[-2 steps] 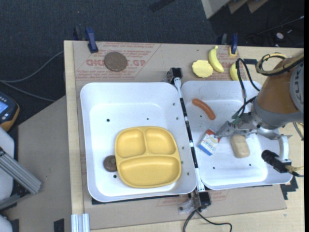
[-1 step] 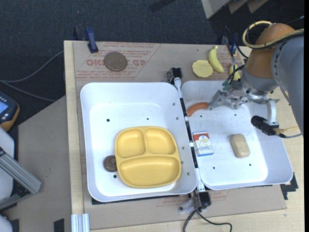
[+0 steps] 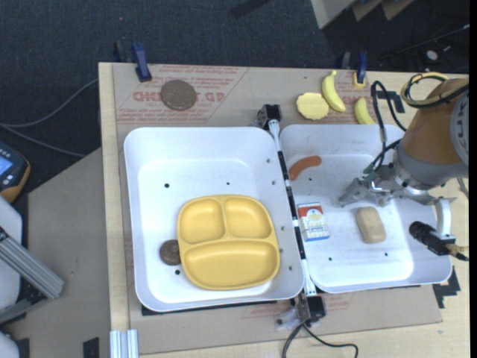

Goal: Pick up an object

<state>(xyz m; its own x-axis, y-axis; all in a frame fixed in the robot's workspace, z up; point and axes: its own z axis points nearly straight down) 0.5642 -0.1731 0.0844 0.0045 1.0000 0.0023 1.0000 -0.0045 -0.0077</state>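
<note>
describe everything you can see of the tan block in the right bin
The tan block is a small, rounded oblong, matte and sponge- or bread-like in look, pale beige all over. It lies flat on the floor of the right bin, its long side running roughly toward the near rim. It sits just below the gripper, apart from the small red-and-white carton to its left. Nothing visibly rests on it.
</note>
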